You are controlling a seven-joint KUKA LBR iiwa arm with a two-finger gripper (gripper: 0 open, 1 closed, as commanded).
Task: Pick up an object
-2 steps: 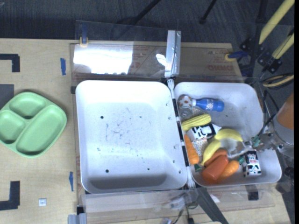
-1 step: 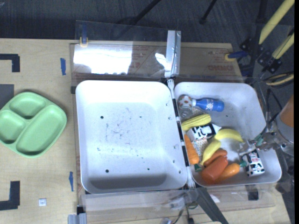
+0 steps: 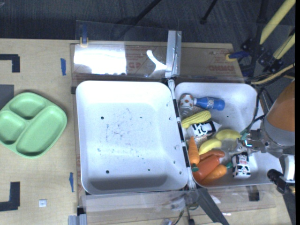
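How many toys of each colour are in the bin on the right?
In the right bin, as far as the pile lets me tell:
Yellow: 3, the corn and two yellow fruits
Orange: 3, carrot-like pieces
Blue: 1, the bottle
Black and white: 2, the carton and the cow-patterned toy
Total: 9

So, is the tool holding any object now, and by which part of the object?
It cannot be told. The tool sits low in the right bin beside the yellow banana and a small black-and-white object.
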